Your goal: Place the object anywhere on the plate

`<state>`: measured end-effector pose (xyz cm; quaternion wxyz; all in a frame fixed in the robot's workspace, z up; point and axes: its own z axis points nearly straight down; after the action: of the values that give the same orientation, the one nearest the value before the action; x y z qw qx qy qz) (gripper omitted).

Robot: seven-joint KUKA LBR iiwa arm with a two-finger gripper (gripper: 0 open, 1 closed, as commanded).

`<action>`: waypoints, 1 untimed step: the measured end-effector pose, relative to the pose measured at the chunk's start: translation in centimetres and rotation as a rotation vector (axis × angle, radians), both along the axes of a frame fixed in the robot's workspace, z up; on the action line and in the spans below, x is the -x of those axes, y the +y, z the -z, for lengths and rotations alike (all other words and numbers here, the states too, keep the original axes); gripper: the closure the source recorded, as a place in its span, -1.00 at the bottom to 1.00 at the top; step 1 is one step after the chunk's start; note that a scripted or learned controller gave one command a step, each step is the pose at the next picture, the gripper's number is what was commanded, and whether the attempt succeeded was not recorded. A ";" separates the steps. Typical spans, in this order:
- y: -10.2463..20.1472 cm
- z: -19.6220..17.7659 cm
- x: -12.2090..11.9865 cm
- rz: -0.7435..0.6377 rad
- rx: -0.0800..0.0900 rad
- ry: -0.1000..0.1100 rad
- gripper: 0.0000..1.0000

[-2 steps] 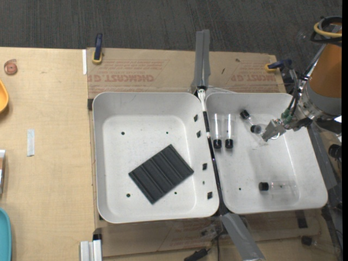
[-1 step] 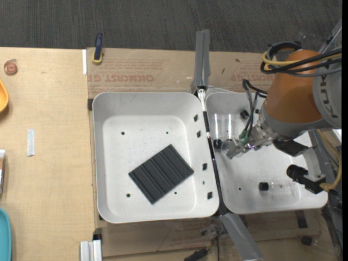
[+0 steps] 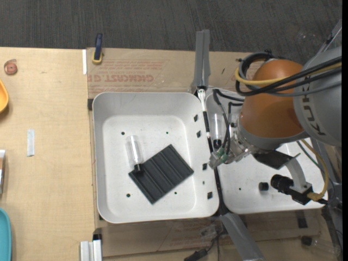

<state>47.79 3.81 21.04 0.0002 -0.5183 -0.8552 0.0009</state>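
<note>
- A wooden bench [image 3: 49, 91] fills the scene below a strip of dark carpet, seen from above at a slant, and carries two shallow white bins side by side.
- The grey robot arm [image 3: 321, 86] enters from the right edge, with a large orange band [image 3: 272, 99] above the wrist and black and yellow cables looping over it; it hangs over the right bin's near-left area.
- The left bin [image 3: 109, 200] is a rounded square tray near the middle of the bench.
- The right bin [image 3: 244, 192] sits just beside it, mostly covered by the arm.
- A dark ribbed rectangular plate [image 3: 163, 173] lies tilted in the left bin, towards its front right quarter.
- A clear, small cylindrical object [image 3: 132, 148] lies in the left bin just beyond the plate's far-left corner, its dark lower end touching or overlapping that corner; most of it rests on the bin floor.
- The gripper [image 3: 220, 155] points down at the divide between the two bins, near the right bin's left edge; whether its fingers are spread or pressed together I cannot tell.
- A small blue and yellow clamp [image 3: 98, 49] sits at the bench's far edge.
</note>
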 end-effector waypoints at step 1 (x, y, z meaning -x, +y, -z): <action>6.1 -2.1 0.0 -0.174 0.000 0.000 1.00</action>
<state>47.78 9.96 23.15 0.0001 -0.4421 -0.8970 0.0009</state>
